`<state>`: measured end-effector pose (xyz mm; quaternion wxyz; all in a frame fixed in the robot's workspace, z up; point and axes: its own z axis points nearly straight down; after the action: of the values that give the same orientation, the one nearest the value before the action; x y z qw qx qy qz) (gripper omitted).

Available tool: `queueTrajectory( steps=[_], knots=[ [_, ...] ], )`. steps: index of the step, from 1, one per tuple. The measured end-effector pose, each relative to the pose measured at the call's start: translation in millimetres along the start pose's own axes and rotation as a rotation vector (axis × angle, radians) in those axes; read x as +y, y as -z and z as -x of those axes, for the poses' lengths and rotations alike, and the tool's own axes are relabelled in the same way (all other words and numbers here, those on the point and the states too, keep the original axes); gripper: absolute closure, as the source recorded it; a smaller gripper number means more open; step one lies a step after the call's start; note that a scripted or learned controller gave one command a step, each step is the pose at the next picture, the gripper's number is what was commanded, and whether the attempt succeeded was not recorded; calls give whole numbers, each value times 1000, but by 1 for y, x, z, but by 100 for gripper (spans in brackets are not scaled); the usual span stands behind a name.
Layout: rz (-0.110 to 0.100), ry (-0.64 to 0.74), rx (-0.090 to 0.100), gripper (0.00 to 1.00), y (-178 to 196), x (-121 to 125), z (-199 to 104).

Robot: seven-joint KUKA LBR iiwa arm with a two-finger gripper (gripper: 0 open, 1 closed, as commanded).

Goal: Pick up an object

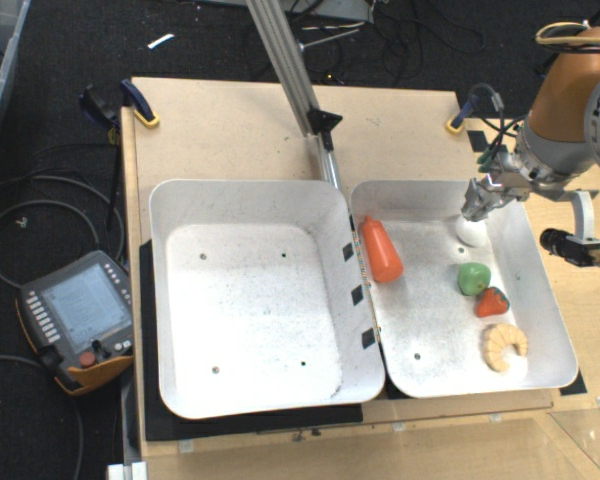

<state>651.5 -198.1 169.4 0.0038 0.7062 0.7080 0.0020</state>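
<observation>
White small thing (470,231) sits far right in right bin (540,268), under jaws (477,208). Cannot tell jaws' state. I guess it's light, smooth, slippery; I'd squeeze its middle gently.

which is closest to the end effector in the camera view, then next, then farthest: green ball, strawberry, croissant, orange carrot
From the end effector, at the right bin's far right side:
1. green ball, just below it.
2. strawberry, just past the ball. The orange carrot, to the left by the divider, is too close to call against it.
3. croissant, near the front right corner.
</observation>
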Motion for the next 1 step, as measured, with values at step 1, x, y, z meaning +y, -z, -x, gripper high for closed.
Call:
queueTrajectory(
  steps=[1],
  knots=[
    [-1,-2,0,100,46,-1,6]
  ],
)
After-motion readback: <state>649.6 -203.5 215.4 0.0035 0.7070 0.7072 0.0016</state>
